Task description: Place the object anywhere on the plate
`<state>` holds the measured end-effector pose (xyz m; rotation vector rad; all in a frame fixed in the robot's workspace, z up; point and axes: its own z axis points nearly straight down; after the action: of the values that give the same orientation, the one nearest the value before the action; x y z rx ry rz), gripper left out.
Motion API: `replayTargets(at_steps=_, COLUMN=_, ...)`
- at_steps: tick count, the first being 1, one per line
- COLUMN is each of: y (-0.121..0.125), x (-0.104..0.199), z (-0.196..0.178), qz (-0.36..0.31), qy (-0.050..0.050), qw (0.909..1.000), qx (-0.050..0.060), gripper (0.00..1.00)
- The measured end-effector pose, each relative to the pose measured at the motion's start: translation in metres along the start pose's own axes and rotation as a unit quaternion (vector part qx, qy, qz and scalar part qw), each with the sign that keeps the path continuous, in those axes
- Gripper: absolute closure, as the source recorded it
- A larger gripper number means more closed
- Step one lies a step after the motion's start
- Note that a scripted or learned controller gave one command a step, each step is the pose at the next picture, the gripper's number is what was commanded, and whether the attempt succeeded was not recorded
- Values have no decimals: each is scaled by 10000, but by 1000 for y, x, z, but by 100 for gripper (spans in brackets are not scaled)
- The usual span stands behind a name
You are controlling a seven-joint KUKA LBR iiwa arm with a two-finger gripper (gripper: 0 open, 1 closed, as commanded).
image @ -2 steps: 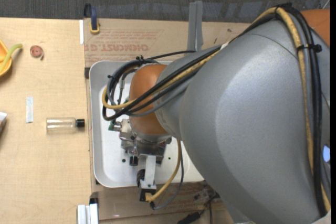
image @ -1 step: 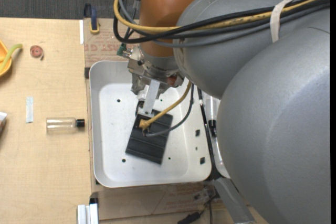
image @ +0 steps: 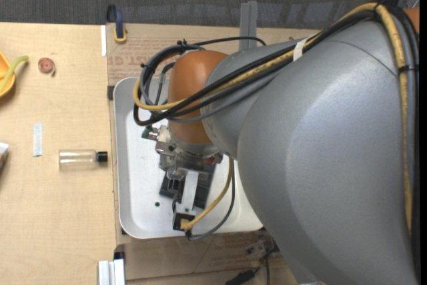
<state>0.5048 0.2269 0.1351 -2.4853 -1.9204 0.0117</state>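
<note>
Pale wood bench (image: 60,223), dark carpet behind: from the left edge, a yellow item (image: 4,77), a small red disc (image: 45,65), a white strip (image: 37,140), and a clear bottle (image: 80,157) on its side with its black cap toward the bin and no label legible. Cardboard (image: 143,50) behind the white bin (image: 127,210) carries red print, unreadable. Bin floor shows one dark speck (image: 157,203). The arm (image: 320,143) hides the rest, so object and plate cannot be located, nor can I tell whether the gripper (image: 185,189), low in the bin, is spread or closed.

Arm (image: 300,143) and tool (image: 183,191) crowding white bin (image: 123,143), bare floor strip beside left wall
</note>
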Motion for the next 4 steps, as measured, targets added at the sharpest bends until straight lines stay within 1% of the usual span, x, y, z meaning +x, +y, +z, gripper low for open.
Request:
replayTargets(at_steps=1, y=-25, x=-5, z=42, qz=-613, qy=29, qw=9981, qx=-33, gripper=100)
replayTargets(at_steps=2, y=94, x=-121, z=-55, qz=24, qy=10, qw=10000, qx=-15, gripper=100)
replayTargets(at_steps=3, y=-14, x=-58, z=21, qz=-646, qy=3, qw=9979, qx=3, gripper=100)
replayTargets(at_steps=4, y=32, x=-55, z=-176, qz=974, qy=3, qw=9952, qx=-12, gripper=100)
